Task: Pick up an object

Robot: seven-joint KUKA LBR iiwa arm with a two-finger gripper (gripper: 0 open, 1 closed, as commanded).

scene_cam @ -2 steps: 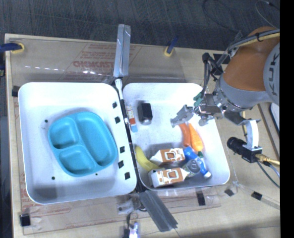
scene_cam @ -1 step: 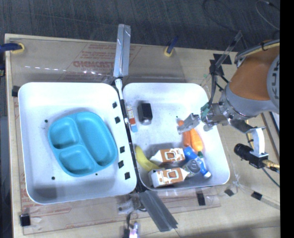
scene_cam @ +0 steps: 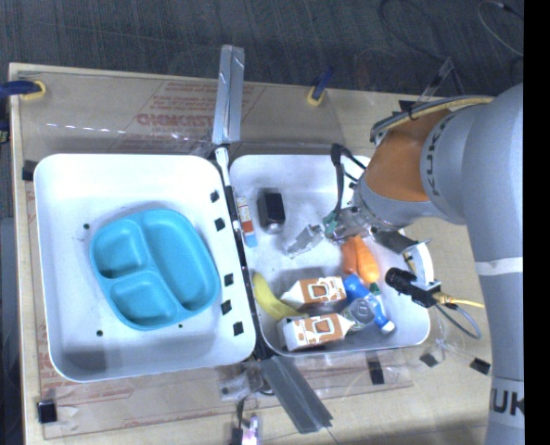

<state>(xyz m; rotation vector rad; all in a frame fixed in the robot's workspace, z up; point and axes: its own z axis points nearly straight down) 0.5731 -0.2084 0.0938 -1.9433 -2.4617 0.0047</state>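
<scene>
Camera view looks down on my gripper [scene_cam: 335,222], which hangs low inside the right bin [scene_cam: 293,167], near the middle and a bit toward the right wall. I cannot tell how my gripper is set, because my wrist and some cables hide it.

Just beside my gripper, toward the bin's middle, lies a small clear plastic thing [scene_cam: 302,239]. It looks like the thing to pick up, since it is closest. I cannot tell if I am touching it. Its long side runs on a slant, from the bin's middle up toward my gripper. To do this well, I think I should come down right over its middle and squeeze across its thin side, not along its long side. It looks slippery, so I should close gently and lift slowly.

An orange carrot [scene_cam: 362,260] lies just past my gripper, pointing toward the near edge. A black block [scene_cam: 272,207] sits near the far left part of the bin. A banana [scene_cam: 268,297], two juice boxes [scene_cam: 315,292] and a blue-capped bottle [scene_cam: 365,302] crowd the near edge.

The left bin [scene_cam: 70,179] holds a blue tray [scene_cam: 152,265] in its middle.
</scene>
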